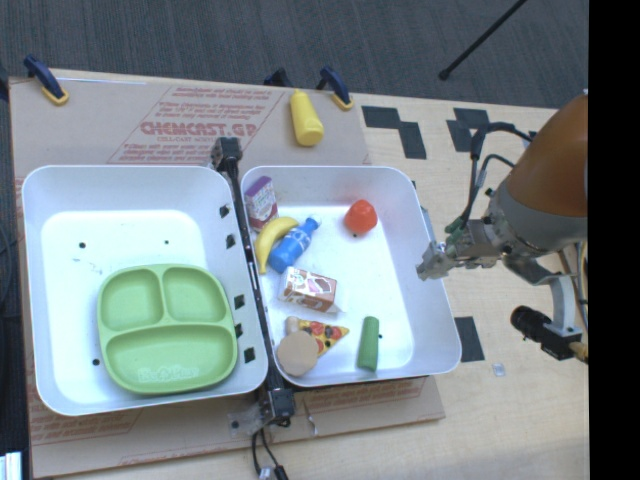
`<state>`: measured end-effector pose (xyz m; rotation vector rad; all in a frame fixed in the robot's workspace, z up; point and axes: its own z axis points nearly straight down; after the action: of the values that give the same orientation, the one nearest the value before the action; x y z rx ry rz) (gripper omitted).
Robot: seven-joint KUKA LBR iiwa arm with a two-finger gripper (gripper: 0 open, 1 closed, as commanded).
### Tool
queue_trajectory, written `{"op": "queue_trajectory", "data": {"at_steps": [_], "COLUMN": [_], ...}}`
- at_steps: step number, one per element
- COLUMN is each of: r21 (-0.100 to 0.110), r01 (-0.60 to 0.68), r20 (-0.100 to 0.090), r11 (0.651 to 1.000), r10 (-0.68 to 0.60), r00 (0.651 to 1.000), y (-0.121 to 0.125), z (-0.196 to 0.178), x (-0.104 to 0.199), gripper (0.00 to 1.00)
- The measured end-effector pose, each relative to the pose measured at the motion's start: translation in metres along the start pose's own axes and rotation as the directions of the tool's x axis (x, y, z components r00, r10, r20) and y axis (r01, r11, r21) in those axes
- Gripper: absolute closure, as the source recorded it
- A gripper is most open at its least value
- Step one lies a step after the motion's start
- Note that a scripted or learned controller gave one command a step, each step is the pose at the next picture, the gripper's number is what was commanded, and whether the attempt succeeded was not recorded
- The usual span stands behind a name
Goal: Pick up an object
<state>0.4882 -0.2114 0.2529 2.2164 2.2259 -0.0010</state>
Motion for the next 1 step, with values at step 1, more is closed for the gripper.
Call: {"op": "queue_trajectory", "data": {"at_steps": [1], "r21": [0.002], "r01": [0.003], "r20": [-0.001], "r11": [1.0], "r10": [-0.003], "r00": [1.0], "y": [-0.0116], "z": [0.0183], "x": [0.0311], "gripper": [1.0]}}
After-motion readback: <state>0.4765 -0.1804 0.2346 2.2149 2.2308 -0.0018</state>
